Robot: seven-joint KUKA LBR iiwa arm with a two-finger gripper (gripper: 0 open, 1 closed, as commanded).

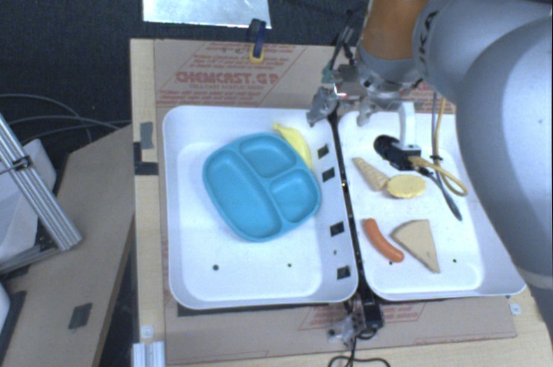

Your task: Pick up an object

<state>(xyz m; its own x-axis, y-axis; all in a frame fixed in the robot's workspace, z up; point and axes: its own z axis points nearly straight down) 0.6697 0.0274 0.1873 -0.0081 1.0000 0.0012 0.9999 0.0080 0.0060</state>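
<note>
Arm [484, 54] low over right bin [484, 270], end effector [346, 102] at divider

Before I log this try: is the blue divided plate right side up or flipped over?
Right side up. The blue divided plate lies flat in the left bin, and its three hollow compartments face the camera.

Chunky grey arm [501, 89] with a rounded orange band [393, 7] just above the metal end effector [359, 102], thin cables trailing alongside.
</note>
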